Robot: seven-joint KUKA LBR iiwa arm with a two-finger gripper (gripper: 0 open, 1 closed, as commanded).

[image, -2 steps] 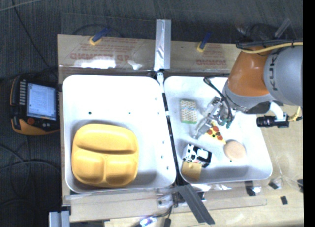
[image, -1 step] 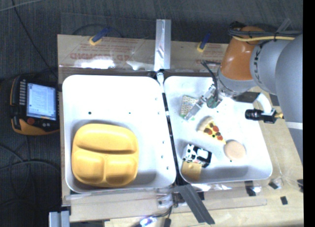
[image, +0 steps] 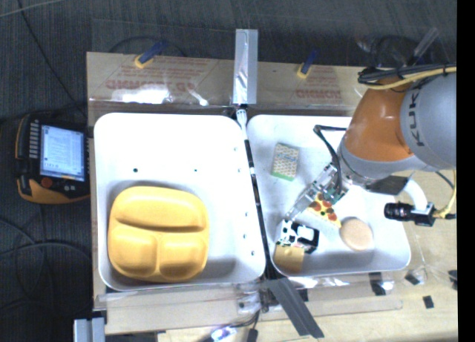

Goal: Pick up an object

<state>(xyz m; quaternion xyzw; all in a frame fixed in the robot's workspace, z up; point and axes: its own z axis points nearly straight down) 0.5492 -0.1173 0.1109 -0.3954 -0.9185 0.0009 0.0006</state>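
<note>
Oddly, "KU" legible on the grey arm (image: 434, 122) — pincer (image: 295, 235) over a tan block (image: 289, 259), grip unclear

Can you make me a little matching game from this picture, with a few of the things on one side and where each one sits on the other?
Things:
1. big yellow moulded object
2. small green patterned pad
3. round tan disc
4. claw

Places:
A. right bin, near its front right corner
B. left bin, front half
C. right bin, towards the back, close to the divider
D. right bin, low over the front left corner, above a brown block

Pairs: 1-B, 2-C, 3-A, 4-D
</note>
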